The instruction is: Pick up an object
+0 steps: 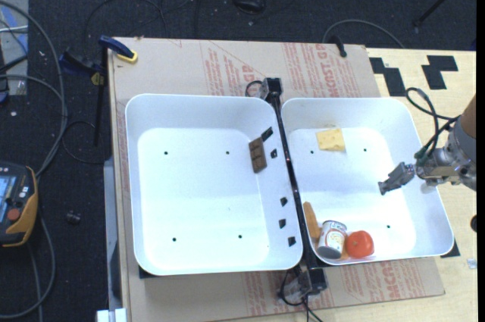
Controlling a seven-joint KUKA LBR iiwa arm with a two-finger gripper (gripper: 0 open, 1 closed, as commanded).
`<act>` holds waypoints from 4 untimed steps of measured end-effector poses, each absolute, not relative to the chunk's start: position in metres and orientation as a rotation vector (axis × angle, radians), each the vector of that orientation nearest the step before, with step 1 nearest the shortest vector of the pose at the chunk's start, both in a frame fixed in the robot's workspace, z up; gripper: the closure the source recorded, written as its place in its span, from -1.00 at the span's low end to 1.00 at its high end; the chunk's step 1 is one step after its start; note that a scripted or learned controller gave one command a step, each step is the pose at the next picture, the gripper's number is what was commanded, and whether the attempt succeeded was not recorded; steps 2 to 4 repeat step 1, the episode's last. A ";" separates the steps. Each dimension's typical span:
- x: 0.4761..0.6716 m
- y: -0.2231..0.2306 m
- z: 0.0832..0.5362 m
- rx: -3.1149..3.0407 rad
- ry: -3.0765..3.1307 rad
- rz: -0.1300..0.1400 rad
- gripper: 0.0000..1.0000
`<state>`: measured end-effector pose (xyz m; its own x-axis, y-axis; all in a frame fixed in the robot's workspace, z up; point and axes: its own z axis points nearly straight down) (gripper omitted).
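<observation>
Hovering: my gripper (395, 181) hangs over the right bin (394, 112), near its right wall, nothing between the fingers
Fingers: too small and dark to read; I cannot tell their spread
Candidates: yellow wedge (330, 139) alone near the back; can (331, 238), tomato (360, 244) and orange stick (310, 218) crowded in the front left corner
Left bin (144, 112): brown bar (258, 155) by the divider
Judgement: the wedge sits clear of walls, so it looks easiest

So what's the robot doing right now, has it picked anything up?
Gripper over right bin, nothing held. Cheese wedge, can, tomato untouched. Path clear.
</observation>
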<state>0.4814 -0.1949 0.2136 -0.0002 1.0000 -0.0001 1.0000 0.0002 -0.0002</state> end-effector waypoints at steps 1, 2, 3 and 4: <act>0.477 -0.207 0.227 -2.222 -2.222 0.000 -1.00; 0.477 -0.207 0.227 -2.222 -2.222 0.000 -1.00; 0.477 -0.207 0.227 -2.222 -2.222 0.000 -1.00; 0.477 -0.207 0.227 -2.222 -2.222 0.000 -1.00</act>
